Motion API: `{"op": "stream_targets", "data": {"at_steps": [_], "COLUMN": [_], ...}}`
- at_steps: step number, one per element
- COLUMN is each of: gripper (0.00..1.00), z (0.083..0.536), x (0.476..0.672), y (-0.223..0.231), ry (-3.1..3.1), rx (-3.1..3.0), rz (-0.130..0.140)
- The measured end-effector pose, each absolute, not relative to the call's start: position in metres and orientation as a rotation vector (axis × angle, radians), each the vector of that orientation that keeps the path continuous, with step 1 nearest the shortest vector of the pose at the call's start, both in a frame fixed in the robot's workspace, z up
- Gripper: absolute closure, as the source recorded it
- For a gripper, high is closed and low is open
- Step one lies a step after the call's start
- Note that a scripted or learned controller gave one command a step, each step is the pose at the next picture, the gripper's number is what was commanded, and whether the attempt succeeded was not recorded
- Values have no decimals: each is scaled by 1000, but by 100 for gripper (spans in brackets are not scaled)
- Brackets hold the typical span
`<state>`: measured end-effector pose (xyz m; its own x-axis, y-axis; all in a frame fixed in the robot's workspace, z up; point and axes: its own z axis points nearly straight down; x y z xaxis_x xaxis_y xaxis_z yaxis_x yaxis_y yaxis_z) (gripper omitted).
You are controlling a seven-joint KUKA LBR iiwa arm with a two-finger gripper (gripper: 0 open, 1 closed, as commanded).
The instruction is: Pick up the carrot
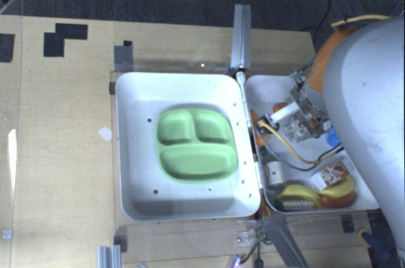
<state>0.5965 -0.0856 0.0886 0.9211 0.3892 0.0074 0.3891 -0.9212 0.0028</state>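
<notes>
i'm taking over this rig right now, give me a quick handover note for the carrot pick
Gripper: down inside the right bin, over its upper half; open or shut is not readable from the camera view.
Carrot: an orange piece lies at the right bin's left wall, partly hidden, likely the carrot.
Other items: banana and a small can near the bin's front; green divided tray sits in the left bin.
Done: arm is in the right bin.
Left: no hold on the carrot is evident; grasp and lift it.
</notes>
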Motion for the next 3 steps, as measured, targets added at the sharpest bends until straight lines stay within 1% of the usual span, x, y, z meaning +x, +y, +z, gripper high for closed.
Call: {"op": "stream_targets", "data": {"at_steps": [1,2,3], "gripper": [100,100,100], "z": [183,115,183], "x": [565,510,500], "y": [-35,-104,-79], "ry": [1387,973,1525], "rx": [2818,2989,2746], "rz": [1,-4,2]}}
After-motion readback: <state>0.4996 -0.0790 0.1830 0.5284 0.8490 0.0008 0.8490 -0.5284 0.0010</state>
